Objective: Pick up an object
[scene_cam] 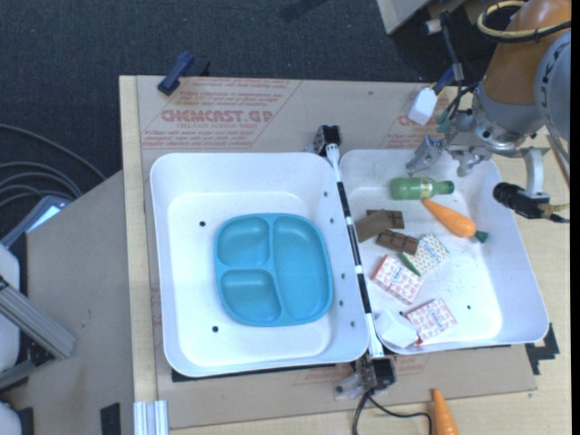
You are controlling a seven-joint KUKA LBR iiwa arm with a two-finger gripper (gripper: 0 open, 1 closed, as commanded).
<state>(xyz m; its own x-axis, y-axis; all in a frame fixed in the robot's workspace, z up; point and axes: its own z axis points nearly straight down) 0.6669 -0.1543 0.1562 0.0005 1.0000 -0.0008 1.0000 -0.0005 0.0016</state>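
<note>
Several small things lie in the right bin (507,306), and the one nearest your gripper (446,155) is a green bottle (420,188). You see it lying on its side near the bin's far wall, long axis running left to right across the view, with the wider green body to the left and the paler end pointing right. Just beside it, toward the near right, an orange carrot (449,217) lies slanted, its thick end up by the bottle and its dark tip pointing down and right. Nearer you and to the left sit two brown chocolate pieces (388,229), then three patterned packets (410,274) and a white scrap by the near corner. The gripper hangs just above the bottle at the bin's far edge, apart from it; you can see two fingers (424,157) spread with nothing between them. A white tag and cables hang close around the wrist. The left bin (172,188) holds a blue divided plate (272,268), well apart from the bottle.
</note>
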